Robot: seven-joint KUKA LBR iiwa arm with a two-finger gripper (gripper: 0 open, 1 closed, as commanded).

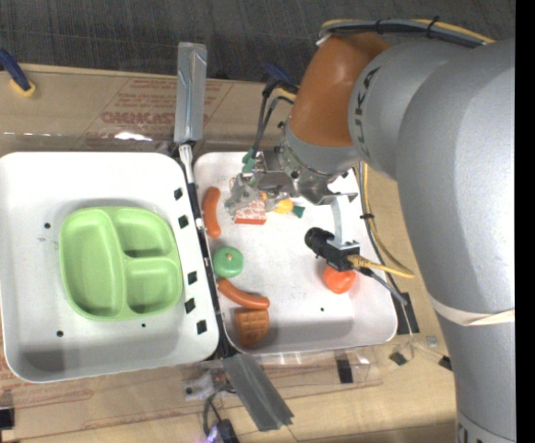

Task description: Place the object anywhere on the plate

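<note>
The claw [249, 190] hangs low over the far part of the right bin [286, 275], at the end of the grey arm [433, 155] that reaches in from the right. Whether it is open or closed cannot be told from this angle. Directly at its tip lies the small red and white object [251, 216]. It is a squat, boxy piece, red-orange along its lower edge with a pale white patch above. It rests on the bin floor and is partly overlapped by the claw, so I cannot tell whether it is gripped. Just beside it to the right is a yellow piece [297, 209], and to its left an orange sausage [212, 212] lies close to the bin's left wall. Nearer the camera sit a green round piece [228, 263], a second sausage [243, 295] and a brown chunk [252, 324]. An orange ball [339, 281] lies well to the right. The green plate [74, 247], with its three compartments, sits in the middle of the left bin [28, 201], well apart from the object. Both bins stand on the brown desk [111, 109].
</note>
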